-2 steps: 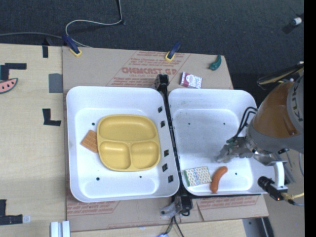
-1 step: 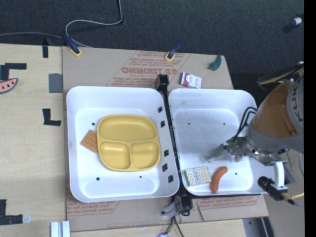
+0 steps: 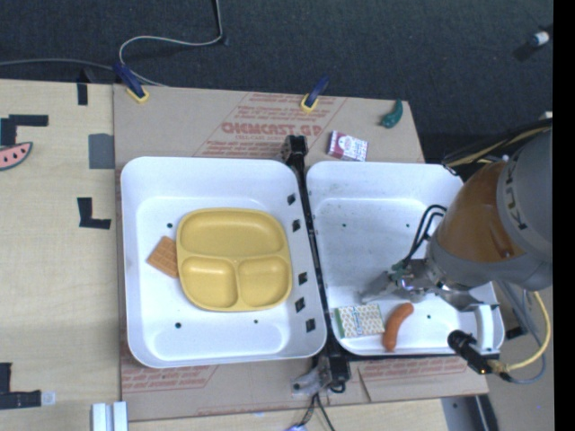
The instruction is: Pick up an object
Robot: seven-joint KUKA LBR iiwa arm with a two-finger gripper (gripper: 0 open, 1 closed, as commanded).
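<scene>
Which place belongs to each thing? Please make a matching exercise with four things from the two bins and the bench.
Things:
1. yellow divided plate
2. orange sausage
3. green patterned packet
4. small red and white box

Places:
A. on the cardboard behind the bins
B. right bin, front edge, left of the sausage
C. left bin, middle
D. right bin, front, close below the tool

Pairs: 1-C, 2-D, 3-B, 4-A
</scene>
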